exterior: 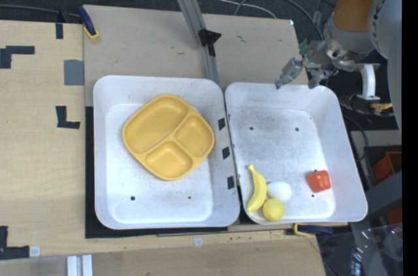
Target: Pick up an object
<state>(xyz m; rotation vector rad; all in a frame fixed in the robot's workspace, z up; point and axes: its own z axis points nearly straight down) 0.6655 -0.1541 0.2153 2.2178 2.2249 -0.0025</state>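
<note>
My gripper (299, 75) hangs open over the far rim of the right bin (287, 93), its two fingers spread with nothing between them. Along that bin's near edge lie a yellow banana (257, 186), a white egg-shaped ball (279, 190), a small yellow ball (273, 209) and, further right, a red block (319, 181). All of them are far from the gripper, towards the front. A yellow divided plate (168, 136) rests in the left bin (108, 157).
A metal post (189, 4) slants up from between the bins at the back. Cables (261, 0) trail over the bench behind the right bin. The wooden bench top (39, 138) spreads to the left.
</note>
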